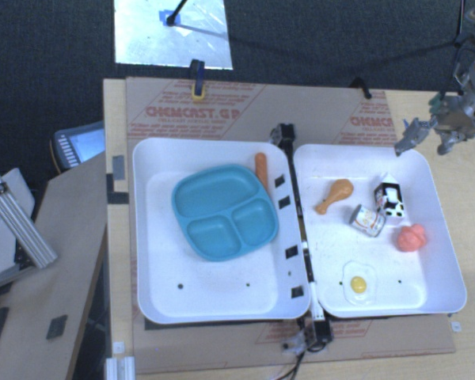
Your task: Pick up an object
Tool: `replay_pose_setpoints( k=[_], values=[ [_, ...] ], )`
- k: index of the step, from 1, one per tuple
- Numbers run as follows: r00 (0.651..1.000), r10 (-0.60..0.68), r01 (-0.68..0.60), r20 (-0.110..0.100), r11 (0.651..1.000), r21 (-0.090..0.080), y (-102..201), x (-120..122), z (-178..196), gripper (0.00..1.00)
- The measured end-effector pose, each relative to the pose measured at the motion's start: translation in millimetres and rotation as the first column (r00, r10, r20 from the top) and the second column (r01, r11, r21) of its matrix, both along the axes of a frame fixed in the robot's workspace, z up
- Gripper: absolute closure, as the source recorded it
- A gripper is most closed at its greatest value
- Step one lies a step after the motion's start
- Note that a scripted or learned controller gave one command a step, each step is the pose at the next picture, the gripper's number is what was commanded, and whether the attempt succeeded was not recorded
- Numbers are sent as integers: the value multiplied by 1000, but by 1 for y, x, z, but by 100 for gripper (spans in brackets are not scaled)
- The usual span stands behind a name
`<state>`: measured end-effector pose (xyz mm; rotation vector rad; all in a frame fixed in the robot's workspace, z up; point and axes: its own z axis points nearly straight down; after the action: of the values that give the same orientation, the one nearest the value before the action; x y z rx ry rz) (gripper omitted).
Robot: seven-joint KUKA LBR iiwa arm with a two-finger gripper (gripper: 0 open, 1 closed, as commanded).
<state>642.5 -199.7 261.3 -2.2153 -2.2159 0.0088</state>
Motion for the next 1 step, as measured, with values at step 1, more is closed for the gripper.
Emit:
replay_pose_setpoints(
  k=[1],
  values=[
    [1000, 3, -3, 12, 1000, -3, 1, 2, 8, 0]
  ],
)
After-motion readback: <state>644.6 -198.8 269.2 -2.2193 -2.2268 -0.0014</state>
